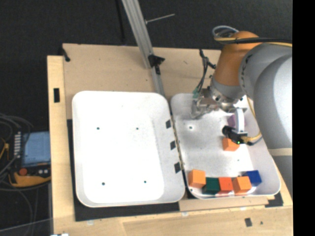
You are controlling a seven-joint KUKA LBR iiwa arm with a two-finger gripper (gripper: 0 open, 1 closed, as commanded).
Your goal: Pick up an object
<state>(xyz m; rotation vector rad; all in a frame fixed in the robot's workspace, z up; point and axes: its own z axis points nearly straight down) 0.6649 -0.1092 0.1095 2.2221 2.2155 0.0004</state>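
Camera view: gripper (201, 105) near right bin (197, 136)'s upper-left rim.

My bench (118, 70): pale wooden board, bare along its far part and down the near-left strip. Two shallow white bins rest directly on it, side by side, edges nearly touching. The left bin (123, 149) sits on a dark mat (83, 211) that shows beneath its near edge. The right bin (204, 146) lies toward my side. A slanted metal rail (140, 28) comes down to the board just behind the gap between bins.
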